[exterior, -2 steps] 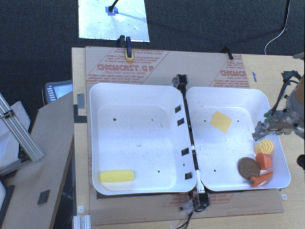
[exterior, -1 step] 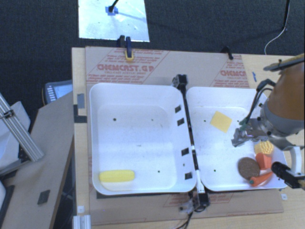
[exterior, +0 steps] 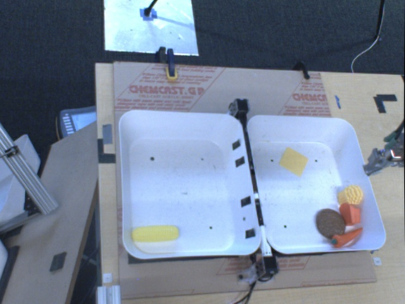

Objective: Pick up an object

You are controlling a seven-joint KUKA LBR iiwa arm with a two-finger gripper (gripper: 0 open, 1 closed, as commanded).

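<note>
Carrot (exterior: pixel 347 237) in right bin (exterior: pixel 304 126) corner; gripper (exterior: pixel 383 157) at its right rim.

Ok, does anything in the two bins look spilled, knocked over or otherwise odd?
Nothing stands out. The left bin holds a yellow corn cob lying flat. The right bin has a yellow square piece alone, and a brown disc, orange carrot, orange-red block and small yellow corn piece bunched in its near right corner.

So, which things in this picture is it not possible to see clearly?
- Gripper: cut off by the camera view's right edge; small and blurred, so its fingers cannot be judged.
- Cluster in the right bin corner: the brown disc, orange block, carrot-like piece and yellow bumpy piece crowd together; their contact is unclear.
- Yellow object in the left bin: too blurred to identify.
</note>
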